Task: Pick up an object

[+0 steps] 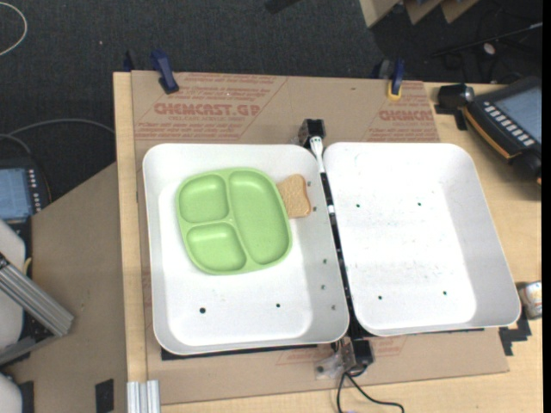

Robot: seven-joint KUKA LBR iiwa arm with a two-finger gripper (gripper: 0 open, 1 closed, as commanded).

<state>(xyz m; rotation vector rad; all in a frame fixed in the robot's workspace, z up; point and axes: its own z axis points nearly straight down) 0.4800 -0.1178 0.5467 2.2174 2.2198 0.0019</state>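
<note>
**Bench inspection: two bins, one divided plate, one tan item**

Left bin (172, 317): a white shallow bin holding a green divided plate (233, 221) with three compartments, lying flat in the upper middle of the bin. Just beside the plate's right edge, touching or nearly touching it, lies a small tan piece (295, 196); it looks like a slice of toast or a cracker, though at this resolution its nature cannot be confirmed. The piece sits near the bin's right wall, towards the far corner.

Right bin (413, 239): white, with faint dark speckling on its floor.

Both bins rest side by side on a brown cardboard sheet (215, 101) with red lettering, fixed at the far edge by a blue clamp (164, 71) and a second clamp (395, 80).
</note>
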